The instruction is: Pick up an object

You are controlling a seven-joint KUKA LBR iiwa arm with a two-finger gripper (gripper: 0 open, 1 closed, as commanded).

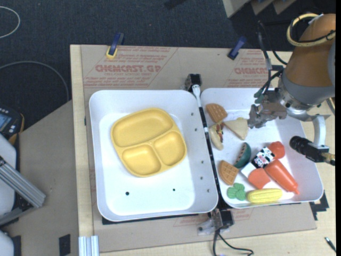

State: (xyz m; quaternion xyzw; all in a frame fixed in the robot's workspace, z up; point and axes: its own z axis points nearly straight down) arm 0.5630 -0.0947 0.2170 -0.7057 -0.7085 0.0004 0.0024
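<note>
My gripper [258, 117] hangs low over the back of the right bin [311, 170]. It is just right of a pale wedge-shaped sandwich piece [236, 128] and seems to touch its edge. Nothing can be seen held in it. Toy food lies around it in this bin: a brown bread roll [216, 111], a hot dog [216, 136], a green slice [244, 154], a waffle [228, 172], a black-and-white cow figure [262, 157], an orange carrot [282, 176], a yellow corn cob [265, 196] and a green broccoli [236, 191].
A yellow divided plate [148, 142] lies in the left bin [160, 199]. The grey arm with its orange band [311, 52] comes in from the upper right. A black cylinder part [308, 148] sticks out over the right bin's right side. Clamps [113, 46] sit at the board's back edge.
</note>
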